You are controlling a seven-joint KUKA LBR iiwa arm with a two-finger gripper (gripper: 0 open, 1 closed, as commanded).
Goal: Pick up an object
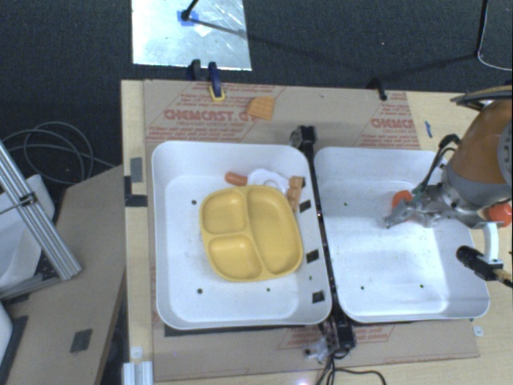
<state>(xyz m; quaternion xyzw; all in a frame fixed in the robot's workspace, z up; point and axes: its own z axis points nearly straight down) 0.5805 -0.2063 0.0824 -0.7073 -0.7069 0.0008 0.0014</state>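
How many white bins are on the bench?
2. The left bin holds a yellow divided plate and a few small things. The right bin sits beside it, with the gripper reaching over it from the right.

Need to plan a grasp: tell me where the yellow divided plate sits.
The yellow divided plate lies in the left white bin, roughly at its centre, just below a small orange piece and a white item.

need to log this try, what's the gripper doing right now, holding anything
gripper: over the right bin, beside a small orange object; whether it is open, closed or holding it cannot be told.
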